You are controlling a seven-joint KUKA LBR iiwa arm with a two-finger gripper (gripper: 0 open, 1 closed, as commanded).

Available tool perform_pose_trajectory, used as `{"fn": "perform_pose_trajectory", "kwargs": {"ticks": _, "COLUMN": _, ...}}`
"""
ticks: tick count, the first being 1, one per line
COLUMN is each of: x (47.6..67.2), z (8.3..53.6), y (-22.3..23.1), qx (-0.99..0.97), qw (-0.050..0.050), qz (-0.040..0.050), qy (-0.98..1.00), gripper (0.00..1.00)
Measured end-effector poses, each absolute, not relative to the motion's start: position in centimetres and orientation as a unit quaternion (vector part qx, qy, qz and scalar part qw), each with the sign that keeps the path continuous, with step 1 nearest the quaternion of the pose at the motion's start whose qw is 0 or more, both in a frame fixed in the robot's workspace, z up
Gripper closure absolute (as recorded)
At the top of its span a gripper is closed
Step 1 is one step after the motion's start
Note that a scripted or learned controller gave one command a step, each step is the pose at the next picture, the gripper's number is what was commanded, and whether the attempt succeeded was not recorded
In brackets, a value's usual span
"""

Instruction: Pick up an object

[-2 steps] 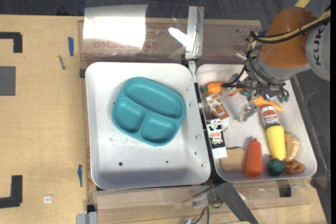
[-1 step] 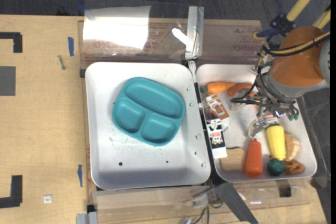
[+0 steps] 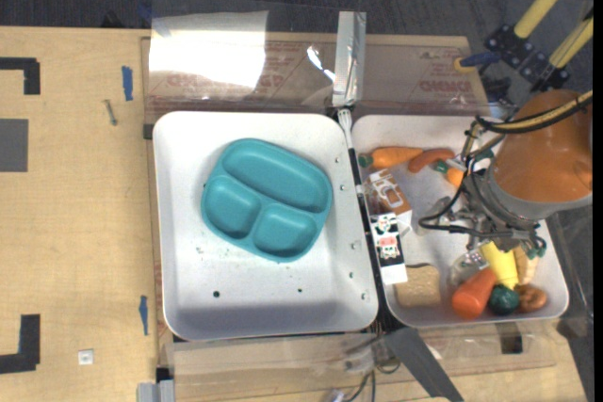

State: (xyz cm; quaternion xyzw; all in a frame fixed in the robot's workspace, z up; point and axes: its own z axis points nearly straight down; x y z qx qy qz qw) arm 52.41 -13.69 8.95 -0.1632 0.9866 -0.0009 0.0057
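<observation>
The right bin [image 3: 556, 311] holds several toy foods. An orange carrot [image 3: 398, 155] lies at its far side, with a second orange piece [image 3: 435, 161] beside it. At the near right corner sit an orange-red pepper-like toy [image 3: 473, 293], a yellow piece [image 3: 502, 265], a dark green piece [image 3: 505, 300] and a brown piece [image 3: 534, 297]. My gripper [image 3: 482, 242] hangs under the orange wrist band [image 3: 542, 160], low in this bin, just above the yellow and orange toys. Cables and the wrist hide its tips.
In the left bin [image 3: 188, 287] lies a teal divided plate [image 3: 268, 198]. Small printed packets [image 3: 387, 235] and a tan flat piece [image 3: 420, 285] lie along the right bin's left wall. Clear plastic sheets [image 3: 349, 61] stand behind the bins.
</observation>
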Motion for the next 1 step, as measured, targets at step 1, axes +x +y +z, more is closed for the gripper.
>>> {"fn": "perform_pose_trajectory", "kwargs": {"ticks": 1, "x": 58.49, "z": 8.90, "y": -16.89, "qx": -0.196, "qw": 0.007, "qz": -0.0017, "qy": 0.981, "gripper": 0.00}}
